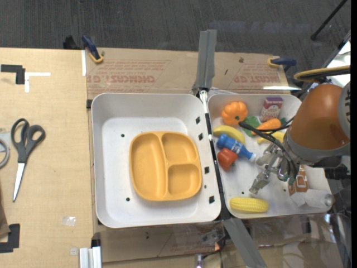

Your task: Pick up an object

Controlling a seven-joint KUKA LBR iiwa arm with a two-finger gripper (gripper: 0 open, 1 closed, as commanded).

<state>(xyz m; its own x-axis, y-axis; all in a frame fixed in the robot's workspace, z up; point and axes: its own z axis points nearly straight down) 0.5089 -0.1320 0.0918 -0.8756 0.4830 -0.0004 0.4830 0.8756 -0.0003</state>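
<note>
On your far left the scissors (23, 144) lie on the bare bench, well away from the work, and the left bin (106, 166) holds just a yellow divided plate (165, 165), likely as a place to drop things. Every candidate sits in the right bin (241, 193): red-capped blue bottle (233, 149), banana (229, 133), orange pumpkin (235, 112), carrot (269, 125), small carton (271, 107) and corn cob (249, 205), crowded toward its upper and left parts. The gripper (266, 175) hangs over the bare floor between bottle and corn, its jaws spread and holding nothing, so you have a grasp yet to make, the corn looking nearest.
</note>
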